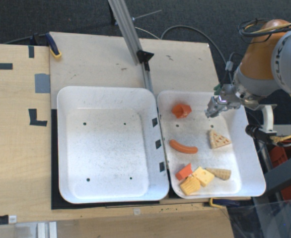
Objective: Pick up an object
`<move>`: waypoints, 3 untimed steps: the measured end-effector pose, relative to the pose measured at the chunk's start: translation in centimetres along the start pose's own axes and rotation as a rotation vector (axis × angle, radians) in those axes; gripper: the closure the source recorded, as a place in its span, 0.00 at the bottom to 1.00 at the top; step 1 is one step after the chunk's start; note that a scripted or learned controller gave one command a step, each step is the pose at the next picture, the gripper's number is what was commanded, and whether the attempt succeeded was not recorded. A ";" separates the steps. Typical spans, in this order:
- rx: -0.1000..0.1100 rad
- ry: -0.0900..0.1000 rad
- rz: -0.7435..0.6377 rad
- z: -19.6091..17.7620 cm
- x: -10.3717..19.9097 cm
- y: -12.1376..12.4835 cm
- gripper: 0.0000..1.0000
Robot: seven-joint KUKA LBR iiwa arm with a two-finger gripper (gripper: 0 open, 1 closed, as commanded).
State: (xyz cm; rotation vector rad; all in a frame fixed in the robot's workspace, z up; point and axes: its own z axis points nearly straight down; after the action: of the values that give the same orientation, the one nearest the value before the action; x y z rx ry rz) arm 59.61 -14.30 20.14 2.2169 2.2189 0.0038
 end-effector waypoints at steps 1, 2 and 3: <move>-0.001 0.000 0.000 -5.9 -0.8 -0.4 1.00; 0.008 0.003 -0.005 -4.3 4.7 -1.5 1.00; 0.009 0.004 -0.006 -3.1 10.5 -3.0 1.00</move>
State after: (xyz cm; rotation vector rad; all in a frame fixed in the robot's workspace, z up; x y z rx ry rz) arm 56.55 -3.75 23.21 2.2168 2.2320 -0.0022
